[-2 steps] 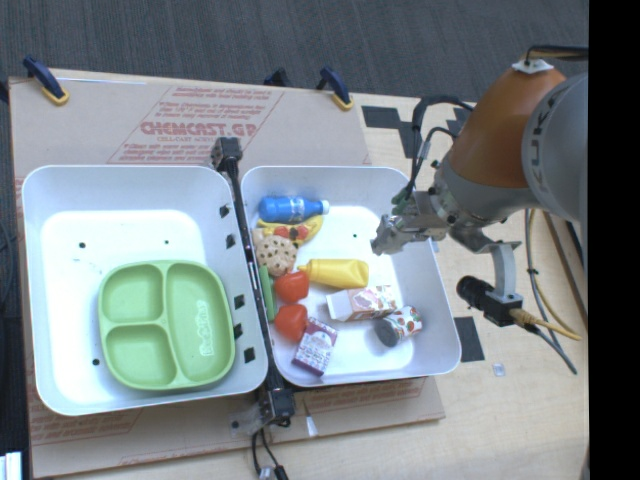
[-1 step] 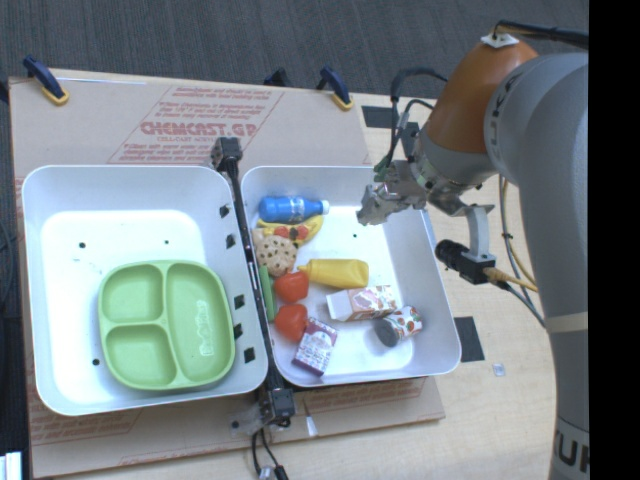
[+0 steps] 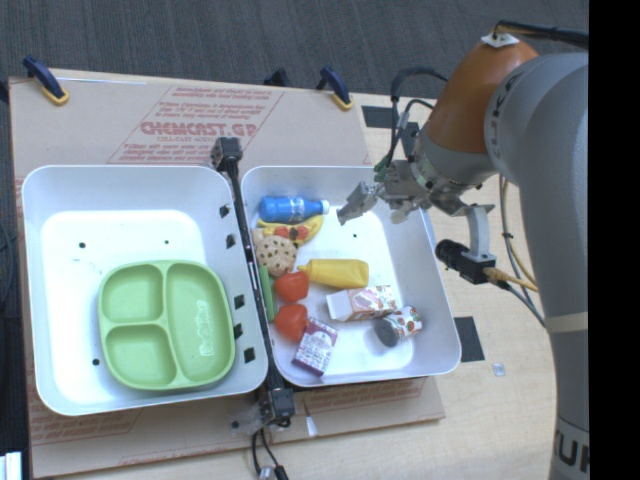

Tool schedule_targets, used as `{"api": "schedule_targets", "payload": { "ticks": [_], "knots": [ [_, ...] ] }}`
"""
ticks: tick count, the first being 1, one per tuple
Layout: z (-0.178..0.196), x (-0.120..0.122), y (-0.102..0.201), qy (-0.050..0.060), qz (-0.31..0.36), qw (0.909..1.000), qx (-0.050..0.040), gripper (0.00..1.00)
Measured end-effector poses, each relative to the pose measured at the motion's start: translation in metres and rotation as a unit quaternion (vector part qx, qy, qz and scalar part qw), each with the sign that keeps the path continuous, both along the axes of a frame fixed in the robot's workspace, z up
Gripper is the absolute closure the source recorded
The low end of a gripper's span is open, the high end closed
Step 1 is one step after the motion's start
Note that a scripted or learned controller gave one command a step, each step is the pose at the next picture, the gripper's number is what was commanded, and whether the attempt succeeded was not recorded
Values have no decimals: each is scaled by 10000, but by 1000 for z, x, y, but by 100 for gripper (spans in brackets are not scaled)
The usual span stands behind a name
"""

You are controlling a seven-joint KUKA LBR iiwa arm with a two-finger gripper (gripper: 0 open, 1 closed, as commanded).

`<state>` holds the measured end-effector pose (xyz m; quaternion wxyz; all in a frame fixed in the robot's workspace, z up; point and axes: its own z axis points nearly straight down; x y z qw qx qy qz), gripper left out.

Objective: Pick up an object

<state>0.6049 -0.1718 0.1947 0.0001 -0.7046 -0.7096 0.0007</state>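
Note:
The right white bin (image 3: 432, 268) holds a heap of small items: a blue bottle (image 3: 288, 208), a yellow banana (image 3: 303, 231), a brown waffle-like piece (image 3: 275, 253), a yellow squeeze bottle (image 3: 338, 272), two red tomatoes (image 3: 292, 287), a snack packet (image 3: 362, 303) and a purple carton (image 3: 314, 348). My gripper (image 3: 378, 210) hovers over the bin's upper right part, to the right of the blue bottle. It is open, one finger (image 3: 353, 208) pointing left and nothing between the two.
The left white bin (image 3: 60, 198) holds a green divided plate (image 3: 165, 323). A black hinge strip (image 3: 245, 268) runs between the bins. Behind them lies a cardboard sheet (image 3: 200, 128) held by blue clamps. The grey arm (image 3: 520, 138) fills the right side.

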Motion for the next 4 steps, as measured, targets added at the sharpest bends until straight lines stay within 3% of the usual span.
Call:
{"api": "schedule_targets", "payload": {
  "ticks": [4],
  "knots": [
    [0,0,0,0,0,10000,0,0]
  ]
}}
